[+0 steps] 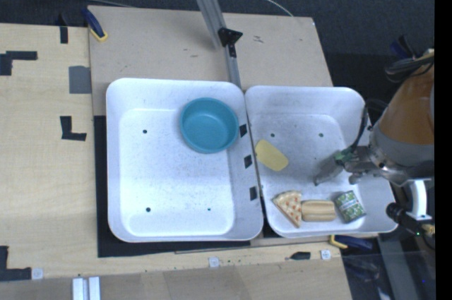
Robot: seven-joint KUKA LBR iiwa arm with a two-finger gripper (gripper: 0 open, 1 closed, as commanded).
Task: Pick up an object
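Green packet [349, 206] lies in right bin [304, 104], just below tool [332, 171]; tool's spread unclear, nothing visibly held.

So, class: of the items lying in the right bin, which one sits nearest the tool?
The small green packet, just below the tool; the hot dog, pizza slice and yellow chip lie farther left.

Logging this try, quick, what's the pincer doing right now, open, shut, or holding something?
Pincer: cannot be told; it sits low in the right bin, above the green packet, with nothing seen in its grip.
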